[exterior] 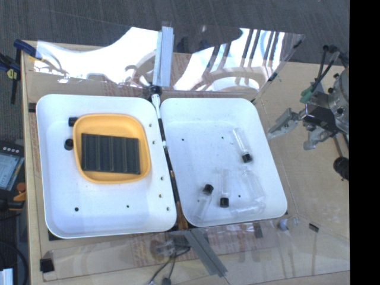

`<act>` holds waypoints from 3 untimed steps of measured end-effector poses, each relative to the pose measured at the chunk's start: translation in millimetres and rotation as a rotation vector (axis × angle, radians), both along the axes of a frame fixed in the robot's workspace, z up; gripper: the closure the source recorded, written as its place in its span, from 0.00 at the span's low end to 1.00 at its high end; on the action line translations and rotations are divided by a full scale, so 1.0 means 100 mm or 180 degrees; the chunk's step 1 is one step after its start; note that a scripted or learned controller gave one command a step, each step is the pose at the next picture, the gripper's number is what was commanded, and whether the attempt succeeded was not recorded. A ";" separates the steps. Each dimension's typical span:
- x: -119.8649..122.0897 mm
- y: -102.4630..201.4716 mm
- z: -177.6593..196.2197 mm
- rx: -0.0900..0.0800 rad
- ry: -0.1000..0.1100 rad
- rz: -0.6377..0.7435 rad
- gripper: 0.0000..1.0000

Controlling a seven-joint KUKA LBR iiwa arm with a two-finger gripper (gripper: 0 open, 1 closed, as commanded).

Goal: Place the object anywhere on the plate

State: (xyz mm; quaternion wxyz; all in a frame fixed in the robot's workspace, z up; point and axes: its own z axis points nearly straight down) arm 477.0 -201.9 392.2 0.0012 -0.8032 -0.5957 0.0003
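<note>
A yellow plate [111, 125] with a dark ridged insert [111, 153] lies in the left bin [53, 206]. Several clear tubes with black caps are scattered in the right bin [196, 117]: one near the right side [240, 141], one at the front [202, 202], and one upright-looking beside it [224, 189]. My gripper [298, 133] hangs outside the right bin, past its right rim, well away from the tubes and the plate. It is open, with nothing between its fingers.
A clear panel stands behind the bins with a metal post [163, 55] at the divide. Two small black bits [72, 122] lie left of the plate. Bench hardware [205, 254] sits in front of the bins.
</note>
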 end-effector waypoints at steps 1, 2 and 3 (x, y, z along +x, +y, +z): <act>0.00 0.00 0.00 0.0000 0.0000 0.0000 0.00; 0.00 0.00 0.00 0.0000 0.0000 0.0000 0.00; 0.00 0.00 0.00 0.0000 0.0000 0.0000 0.00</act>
